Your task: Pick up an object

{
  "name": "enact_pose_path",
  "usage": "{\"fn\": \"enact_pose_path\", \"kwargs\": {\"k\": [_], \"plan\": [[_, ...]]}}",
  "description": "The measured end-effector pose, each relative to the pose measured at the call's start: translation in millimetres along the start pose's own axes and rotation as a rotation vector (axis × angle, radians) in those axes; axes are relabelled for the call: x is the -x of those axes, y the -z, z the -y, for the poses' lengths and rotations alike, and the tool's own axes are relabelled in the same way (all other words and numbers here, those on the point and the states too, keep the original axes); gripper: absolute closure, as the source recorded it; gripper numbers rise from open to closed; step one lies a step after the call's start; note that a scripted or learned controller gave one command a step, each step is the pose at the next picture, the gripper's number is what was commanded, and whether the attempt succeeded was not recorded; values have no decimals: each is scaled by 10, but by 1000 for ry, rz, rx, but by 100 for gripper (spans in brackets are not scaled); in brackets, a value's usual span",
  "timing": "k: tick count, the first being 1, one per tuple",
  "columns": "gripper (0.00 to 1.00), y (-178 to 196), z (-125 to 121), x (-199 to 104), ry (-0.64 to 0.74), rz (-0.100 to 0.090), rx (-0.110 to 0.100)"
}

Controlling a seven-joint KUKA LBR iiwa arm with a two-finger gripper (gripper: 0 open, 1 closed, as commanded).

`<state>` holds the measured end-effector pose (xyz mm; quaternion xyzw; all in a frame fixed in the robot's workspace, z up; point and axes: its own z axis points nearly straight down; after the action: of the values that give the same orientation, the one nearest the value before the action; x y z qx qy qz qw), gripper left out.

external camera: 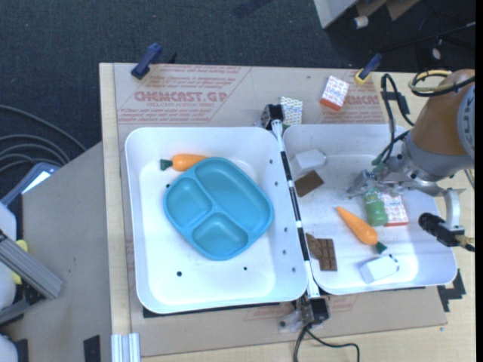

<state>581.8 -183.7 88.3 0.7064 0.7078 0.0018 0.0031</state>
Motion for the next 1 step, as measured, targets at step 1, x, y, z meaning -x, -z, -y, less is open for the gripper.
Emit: {"fn": "enact_pose_path", "kwargs": {"k": [1], "plan": [[0,-35,512,-668,-1,-3,-8]]}}
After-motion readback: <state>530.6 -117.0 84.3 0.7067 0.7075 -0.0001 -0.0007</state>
